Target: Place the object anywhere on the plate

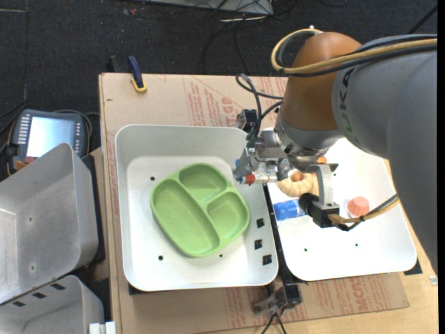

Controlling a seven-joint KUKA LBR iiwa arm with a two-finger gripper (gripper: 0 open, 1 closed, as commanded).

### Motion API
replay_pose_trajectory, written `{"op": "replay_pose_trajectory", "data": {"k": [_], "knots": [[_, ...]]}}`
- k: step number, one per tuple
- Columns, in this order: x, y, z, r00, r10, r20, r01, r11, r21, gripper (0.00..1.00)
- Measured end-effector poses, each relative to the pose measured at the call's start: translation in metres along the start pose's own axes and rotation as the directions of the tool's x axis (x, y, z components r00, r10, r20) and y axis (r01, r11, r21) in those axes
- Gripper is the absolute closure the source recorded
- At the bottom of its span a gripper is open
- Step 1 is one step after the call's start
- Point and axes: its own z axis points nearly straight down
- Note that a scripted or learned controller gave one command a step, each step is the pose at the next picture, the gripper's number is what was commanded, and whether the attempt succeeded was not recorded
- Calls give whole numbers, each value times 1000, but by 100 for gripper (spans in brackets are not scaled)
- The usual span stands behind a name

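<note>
Green three-compartment plate (200, 209) — flat in left bin (132, 186)

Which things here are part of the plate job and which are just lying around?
Job: green plate in the left bin; gripper over the right bin; tan object beneath it, likely the one to place.
Lying about: blue item; pink item; yellow clamp; tablet.

A blue block (286, 209) and salmon-pink piece (358, 206) lie in the right bin (368, 256).
</note>
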Motion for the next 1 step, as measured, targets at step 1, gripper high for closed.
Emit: {"op": "replay_pose_trajectory", "data": {"k": [1], "knots": [[52,7,-13,1000,0,0,0,1000,1,100]]}}
